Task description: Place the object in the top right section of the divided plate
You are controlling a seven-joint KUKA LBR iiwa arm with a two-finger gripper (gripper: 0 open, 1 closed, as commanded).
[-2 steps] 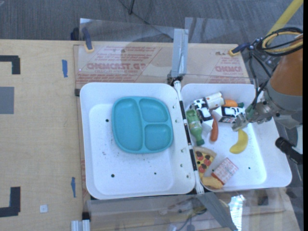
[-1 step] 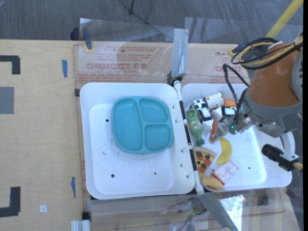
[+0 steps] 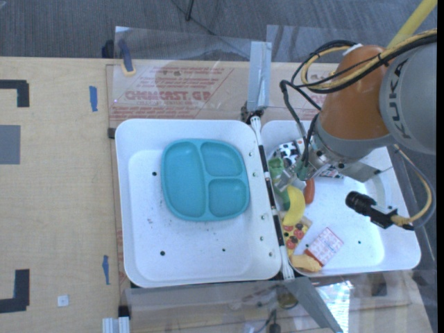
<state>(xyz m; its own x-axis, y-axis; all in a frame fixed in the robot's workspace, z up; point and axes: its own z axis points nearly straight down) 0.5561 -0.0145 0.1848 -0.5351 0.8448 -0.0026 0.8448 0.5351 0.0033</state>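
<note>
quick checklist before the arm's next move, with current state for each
1. Divided plate sits flat in the left bin, three sections facing up: ok.
2. Top right section of the plate free to receive an object: ok.
3. Objects within reach: a yellow piece, a red piece and a red-and-white card lie in the right bin: ok.
4. Gripper is over the right bin's left side, above the pile: ok.
5. An object held in the gripper: cannot tell, the wrist hides that spot.
6. Divider between the bins stands in the path to the plate; lift clearance: cannot tell.
</note>
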